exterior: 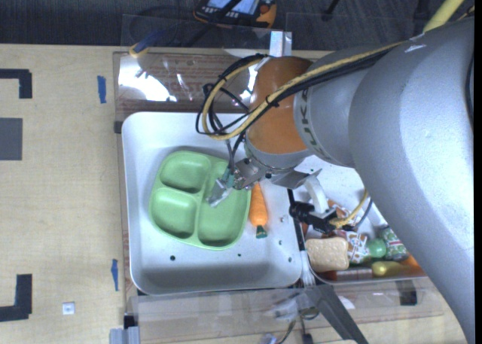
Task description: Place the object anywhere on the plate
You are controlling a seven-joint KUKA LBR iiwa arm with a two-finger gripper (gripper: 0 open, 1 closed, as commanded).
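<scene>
Worktop bin point(143, 260): end effector point(226, 187), grip state unclear, hovering over green plate point(181, 211); carrot point(258, 207) lying at plate's 3 o'clock, needing pickup.

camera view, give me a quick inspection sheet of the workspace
surface: wooden bench bearing two white bins; left bin holds the plate, right bin holds the clutter
job's things: green plate with three compartments, in the left bin; carrot on the bin floor beside the plate's right rim, not on the plate
clutter: bread slice and a pile of small toy foods in the right bin
grippers: gripper low over the plate's right side; nothing visible between its fingers
cables: yellow and black cables looping off the arm's wrist
surroundings: handheld device with lit screen on the dark floor beyond the bench; blue tape marks on the bench
</scene>
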